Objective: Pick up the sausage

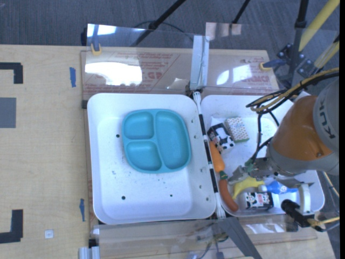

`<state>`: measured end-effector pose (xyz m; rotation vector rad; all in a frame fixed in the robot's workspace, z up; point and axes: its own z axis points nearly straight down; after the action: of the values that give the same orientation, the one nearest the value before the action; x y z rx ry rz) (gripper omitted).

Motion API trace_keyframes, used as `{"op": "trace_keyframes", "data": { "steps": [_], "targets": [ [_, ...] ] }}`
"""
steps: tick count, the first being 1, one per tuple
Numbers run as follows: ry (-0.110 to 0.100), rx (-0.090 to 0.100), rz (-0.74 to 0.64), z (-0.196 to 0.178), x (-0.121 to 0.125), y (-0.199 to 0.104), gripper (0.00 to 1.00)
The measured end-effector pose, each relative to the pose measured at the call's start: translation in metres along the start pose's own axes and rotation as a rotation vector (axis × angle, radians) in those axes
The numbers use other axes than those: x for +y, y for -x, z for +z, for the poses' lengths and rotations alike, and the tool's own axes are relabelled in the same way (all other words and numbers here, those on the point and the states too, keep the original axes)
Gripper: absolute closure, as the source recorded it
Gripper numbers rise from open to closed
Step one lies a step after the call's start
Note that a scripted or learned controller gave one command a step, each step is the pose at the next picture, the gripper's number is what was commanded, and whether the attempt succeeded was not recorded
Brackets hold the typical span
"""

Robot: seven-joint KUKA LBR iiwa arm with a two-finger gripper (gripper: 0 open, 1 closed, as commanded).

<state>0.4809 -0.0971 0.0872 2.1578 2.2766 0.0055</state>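
Over the right bin (pixel 318 196), arm (pixel 302 136) bent low, tool (pixel 243 172) above sausage (pixel 228 196)

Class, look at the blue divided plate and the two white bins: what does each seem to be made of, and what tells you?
Blue divided plate: likely matte moulded plastic, with even colour and rounded compartment ridges.
White bins: probably plastic too, smooth, slightly glossy, with rounded moulded corners.

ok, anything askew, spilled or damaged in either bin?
Nothing spilled or visibly damaged. The turquoise three-compartment plate sits slightly rotated in the left white bin. In the right white bin the items are crowded against the left wall: an orange carrot-like piece, a reddish-orange sausage-like piece and a yellow banana-like piece lie close together.
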Motion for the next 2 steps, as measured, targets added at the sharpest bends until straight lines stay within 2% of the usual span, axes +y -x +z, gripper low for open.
{"op": "trace_keyframes", "data": {
  "steps": [1,2],
  "targets": [
    [0.008,-0.002,0.005,-0.012,0.002,0.001,1.00],
    [0.000,-0.001,0.276,0.000,0.061,0.001,1.00]
  ]
}}
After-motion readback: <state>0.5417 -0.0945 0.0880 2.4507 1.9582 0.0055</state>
